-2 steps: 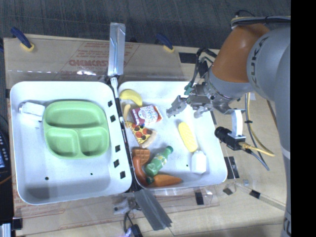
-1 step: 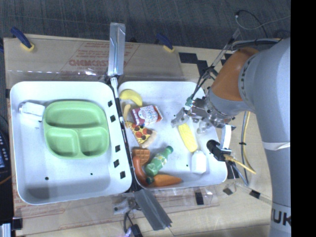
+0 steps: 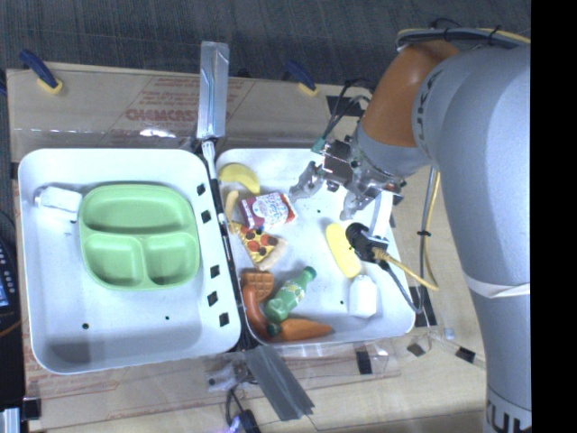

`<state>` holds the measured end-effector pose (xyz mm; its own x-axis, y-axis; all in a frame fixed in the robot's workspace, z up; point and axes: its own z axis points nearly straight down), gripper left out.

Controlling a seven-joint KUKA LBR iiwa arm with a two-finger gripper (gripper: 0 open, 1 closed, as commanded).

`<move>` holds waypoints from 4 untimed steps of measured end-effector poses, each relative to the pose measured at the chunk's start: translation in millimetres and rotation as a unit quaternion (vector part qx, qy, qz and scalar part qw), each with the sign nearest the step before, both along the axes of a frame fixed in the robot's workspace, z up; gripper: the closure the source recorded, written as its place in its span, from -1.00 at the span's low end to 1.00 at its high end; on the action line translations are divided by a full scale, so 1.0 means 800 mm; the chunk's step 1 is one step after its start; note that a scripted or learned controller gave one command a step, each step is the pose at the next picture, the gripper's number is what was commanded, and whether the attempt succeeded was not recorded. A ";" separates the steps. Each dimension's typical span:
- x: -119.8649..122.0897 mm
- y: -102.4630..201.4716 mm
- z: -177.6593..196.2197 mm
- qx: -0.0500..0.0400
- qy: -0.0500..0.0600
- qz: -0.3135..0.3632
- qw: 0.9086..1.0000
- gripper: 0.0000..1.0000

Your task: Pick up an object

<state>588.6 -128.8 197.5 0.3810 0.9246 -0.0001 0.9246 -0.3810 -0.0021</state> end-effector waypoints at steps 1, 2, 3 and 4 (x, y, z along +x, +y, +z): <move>0.008 -0.083 -0.027 0.000 0.000 0.086 0.996 -1.00; -0.016 -0.090 -0.133 0.000 0.001 0.059 0.998 -1.00; -0.016 -0.090 -0.121 0.001 0.002 0.061 0.998 1.00; -0.043 -0.070 0.020 0.000 -0.001 0.077 0.997 1.00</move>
